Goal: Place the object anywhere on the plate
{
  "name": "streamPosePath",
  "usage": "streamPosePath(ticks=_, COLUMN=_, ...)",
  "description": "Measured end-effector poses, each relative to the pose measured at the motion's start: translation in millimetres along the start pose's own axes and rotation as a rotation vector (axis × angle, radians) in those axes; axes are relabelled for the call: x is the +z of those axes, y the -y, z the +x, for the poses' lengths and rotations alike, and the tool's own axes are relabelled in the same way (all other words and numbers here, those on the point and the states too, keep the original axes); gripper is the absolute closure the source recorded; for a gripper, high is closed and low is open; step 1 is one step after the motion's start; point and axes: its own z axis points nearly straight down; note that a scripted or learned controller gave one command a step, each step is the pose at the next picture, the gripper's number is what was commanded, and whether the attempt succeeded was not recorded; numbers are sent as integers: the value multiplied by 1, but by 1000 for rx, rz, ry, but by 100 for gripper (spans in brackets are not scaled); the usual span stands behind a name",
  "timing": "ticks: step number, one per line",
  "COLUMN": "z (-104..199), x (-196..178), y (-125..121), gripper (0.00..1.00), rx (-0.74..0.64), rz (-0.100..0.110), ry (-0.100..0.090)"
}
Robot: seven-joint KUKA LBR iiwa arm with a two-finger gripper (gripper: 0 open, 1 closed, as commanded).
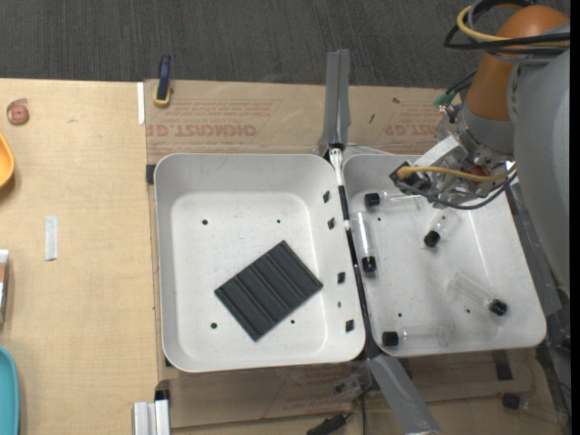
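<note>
Presumably light, stiff, slippery: clear vial [472,292], black-capped, lying toward right bin's [535,329] near-right corner; best grasped mid-body. Gripper [433,181] state undeterminable.

The arm [544,80] has a smooth grey casing with a rounded orange band [507,71] above the wrist. A yellow cable with a black one beside it loops over the orange part. The tool [433,181] is a dark metal cluster with pale, perhaps yellowish, wiring; its details blur.
</note>
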Motion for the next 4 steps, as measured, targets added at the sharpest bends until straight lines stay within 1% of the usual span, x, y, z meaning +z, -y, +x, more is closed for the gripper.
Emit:
streamPosePath(ticks=1, z=34, x=-59, y=48, gripper=100, rx=245, rz=-2, ry=-5)
streamPosePath(ticks=2, z=33, x=-46, y=142, gripper=100, rx=-78, rz=-2, ry=-1)
streamPosePath(ticks=3, z=-32, x=-32, y=130, gripper=100, rx=-390, rz=-1, ry=-2)
streamPosePath(ticks=4, z=26, x=19, y=221, gripper=100, rx=-449, rz=-2, ry=-1)
